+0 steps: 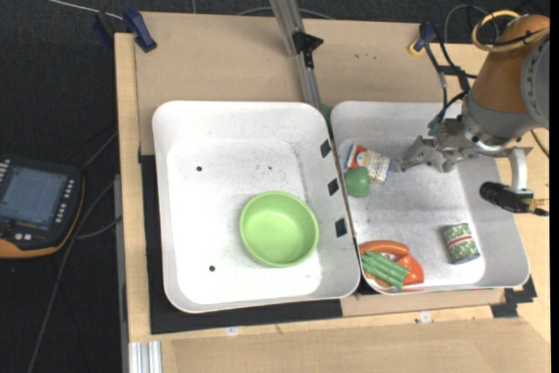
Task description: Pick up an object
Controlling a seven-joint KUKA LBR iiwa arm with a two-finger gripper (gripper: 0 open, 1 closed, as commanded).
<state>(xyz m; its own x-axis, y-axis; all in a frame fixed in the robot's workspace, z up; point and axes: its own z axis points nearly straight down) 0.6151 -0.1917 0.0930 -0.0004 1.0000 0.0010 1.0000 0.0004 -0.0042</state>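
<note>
Jaws (417, 158): spread open, holding nothing | over right bin (437, 205) | near small carton (367, 162)

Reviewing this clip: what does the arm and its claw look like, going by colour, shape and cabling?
The arm is rounded, with a grey link and a broad orange band above the wrist. Black and yellow cables loop beside it at the top. The claw is grey metal with two thin fingers, and a pale bracket with a black cylinder part sits to its side.

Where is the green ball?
The green ball lies in the right bin, at its left wall, right below the small white packet.
</note>
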